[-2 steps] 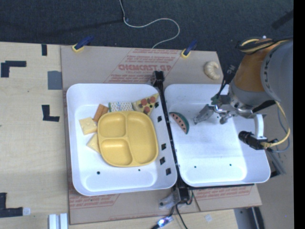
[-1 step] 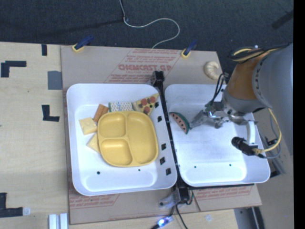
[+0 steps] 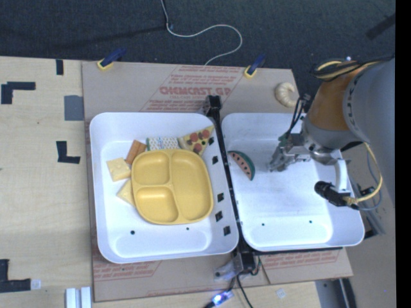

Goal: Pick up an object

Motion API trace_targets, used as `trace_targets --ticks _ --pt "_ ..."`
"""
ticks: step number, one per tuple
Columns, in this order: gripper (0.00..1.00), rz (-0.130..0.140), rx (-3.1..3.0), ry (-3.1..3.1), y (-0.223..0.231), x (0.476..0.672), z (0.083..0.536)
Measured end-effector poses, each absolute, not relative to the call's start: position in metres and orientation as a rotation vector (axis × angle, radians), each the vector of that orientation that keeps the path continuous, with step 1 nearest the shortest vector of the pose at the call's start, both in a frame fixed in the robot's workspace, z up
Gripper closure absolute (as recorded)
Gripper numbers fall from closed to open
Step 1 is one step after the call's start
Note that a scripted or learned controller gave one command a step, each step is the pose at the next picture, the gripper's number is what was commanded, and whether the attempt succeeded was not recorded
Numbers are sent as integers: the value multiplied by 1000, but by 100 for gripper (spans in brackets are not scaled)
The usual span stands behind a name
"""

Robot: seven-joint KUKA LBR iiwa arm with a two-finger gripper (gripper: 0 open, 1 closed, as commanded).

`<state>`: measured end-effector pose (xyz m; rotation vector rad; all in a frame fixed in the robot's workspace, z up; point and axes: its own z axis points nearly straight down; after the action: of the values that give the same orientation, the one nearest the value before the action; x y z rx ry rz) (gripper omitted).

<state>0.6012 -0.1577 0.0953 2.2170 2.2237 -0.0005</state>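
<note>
A watermelon slice toy (image 3: 243, 163) lies in the right bin (image 3: 289, 223), near its left wall. My gripper (image 3: 277, 164) hangs low over the same bin, a short way to the right of the slice and apart from it. Nothing shows between its fingers. The left bin (image 3: 106, 223) holds a yellow divided plate (image 3: 172, 186), with a pizza slice toy (image 3: 198, 139), a brown stick (image 3: 135, 151) and pale cracker pieces (image 3: 118, 169) tucked around its upper and left edges.
A divider with black clips (image 3: 221, 172) separates the two bins. A beige object (image 3: 286, 94) lies on the cardboard behind the right bin. The arm's grey body and orange band (image 3: 334, 104) cover the right bin's far right corner. A black cable loop (image 3: 334, 194) hangs by the wrist.
</note>
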Motion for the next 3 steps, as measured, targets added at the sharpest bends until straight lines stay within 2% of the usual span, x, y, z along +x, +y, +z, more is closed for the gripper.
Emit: trace_targets --ticks 2,3 --pt "100 4 2216 2220 -171 615 196" --pt "100 2 2218 2222 -171 616 226"
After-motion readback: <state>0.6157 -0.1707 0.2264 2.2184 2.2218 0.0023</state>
